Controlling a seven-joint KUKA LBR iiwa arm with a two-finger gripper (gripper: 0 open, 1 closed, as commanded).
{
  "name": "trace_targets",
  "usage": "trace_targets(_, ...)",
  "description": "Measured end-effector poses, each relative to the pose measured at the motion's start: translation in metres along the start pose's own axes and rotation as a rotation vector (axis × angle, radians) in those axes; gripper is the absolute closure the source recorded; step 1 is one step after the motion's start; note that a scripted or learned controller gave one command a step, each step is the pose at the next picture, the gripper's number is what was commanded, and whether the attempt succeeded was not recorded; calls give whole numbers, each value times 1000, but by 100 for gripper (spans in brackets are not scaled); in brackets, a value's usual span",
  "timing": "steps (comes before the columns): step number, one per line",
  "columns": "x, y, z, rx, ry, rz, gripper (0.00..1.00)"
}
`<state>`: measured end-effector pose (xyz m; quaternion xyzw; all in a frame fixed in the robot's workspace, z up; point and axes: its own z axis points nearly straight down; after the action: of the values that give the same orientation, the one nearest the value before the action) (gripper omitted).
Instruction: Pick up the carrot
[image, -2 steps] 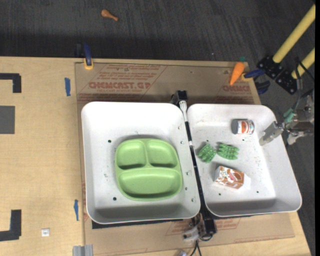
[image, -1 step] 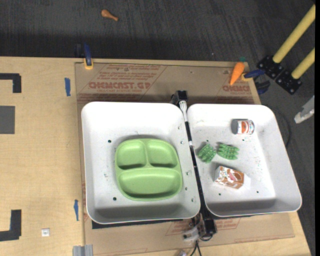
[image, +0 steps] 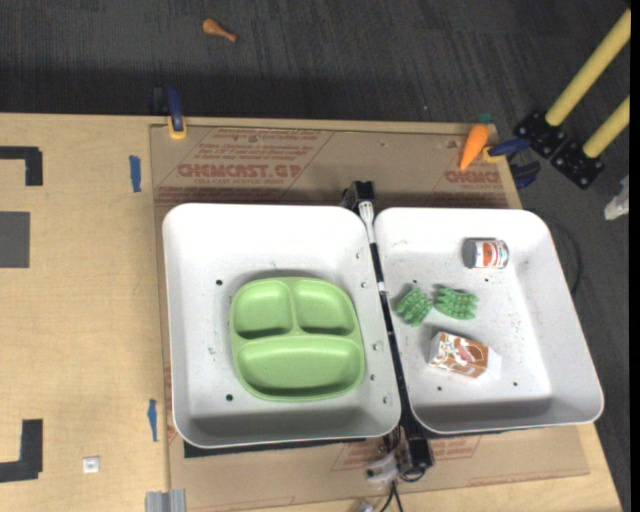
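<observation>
Camera view: The carrot (image: 474, 148) lies outside both bins, on the printed cardboard sheet (image: 250, 165) that covers the counter (image: 70, 300). It is at about 1 o'clock in the frame, just past the far rim of the right bin (image: 530, 390). Its green top points to 12 o'clock and its orange body slants down toward 7. A blue clamp (image: 508, 150) sits just beside it at 3 o'clock, and whether the two touch is hard to make out. A small orange thing (image: 218, 30) lies on the dark floor at 11 o'clock, too small to name. Whether the claw is open or closed cannot be told from this view.

The right bin holds a small can (image: 486, 254) on its side near the far wall. Two green leafy toys (image: 434, 303) lie close together at the middle, and an orange-and-white packet (image: 459, 355) lies toward 6 o'clock of them. All three lots are apart from one another. The left bin (image: 200, 250) carries a green divided plate (image: 295, 335), which takes up most of its floor. The bins meet along a dark seam, with a black clip (image: 360, 192) at its far end. The fitting at the seam's near end is cut off by the frame's lower edge.

Two yellow bars (image: 595, 65) on black feet slant in at 2 o'clock, cut off by the frame. The carrot has bare cardboard toward 9 o'clock, and the bin rim lies near it toward 6 o'clock.
</observation>
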<state>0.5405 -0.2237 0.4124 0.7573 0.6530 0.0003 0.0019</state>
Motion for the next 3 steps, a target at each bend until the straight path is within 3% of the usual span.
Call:
trace_targets(1, 79, -30, 162, 3, 2, 154, 0)
trace_targets(2, 139, -69, 228, 6, 3, 98, 0)
trace_targets(3, 180, -89, 227, 5, 4, -174, 0)
